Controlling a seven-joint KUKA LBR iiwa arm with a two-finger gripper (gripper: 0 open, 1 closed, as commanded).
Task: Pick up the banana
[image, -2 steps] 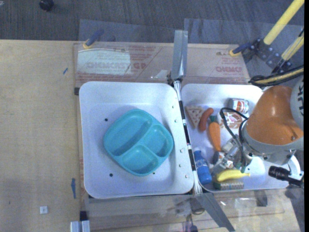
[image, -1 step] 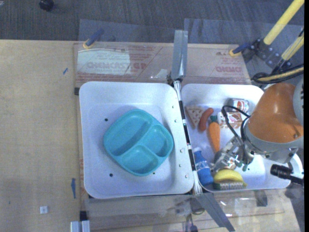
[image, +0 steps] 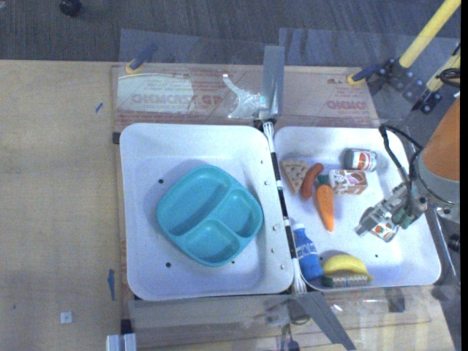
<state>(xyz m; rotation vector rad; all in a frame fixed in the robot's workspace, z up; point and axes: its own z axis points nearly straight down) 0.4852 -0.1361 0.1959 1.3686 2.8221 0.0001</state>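
Banana [image: 345, 264] lies at the right bin's [image: 417, 265] near edge beside a blue bottle [image: 303, 251]; pincer [image: 382, 221] hovers apart from it, finger state too blurred to tell

Probably a robot lab: taped white bins [image: 139, 152] on a wooden bench [image: 51, 196]

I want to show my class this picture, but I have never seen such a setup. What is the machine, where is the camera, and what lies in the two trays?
One camera looks down at a slant on a bench with two shallow white bins. The left bin bears a blue divided plate. The right bin holds toy foods: a banana, carrot, sausage, pizza slice, can, small carton and blue bottle. The robot arm reaches in from the right; its pincer hangs over the right bin, apart from the banana.
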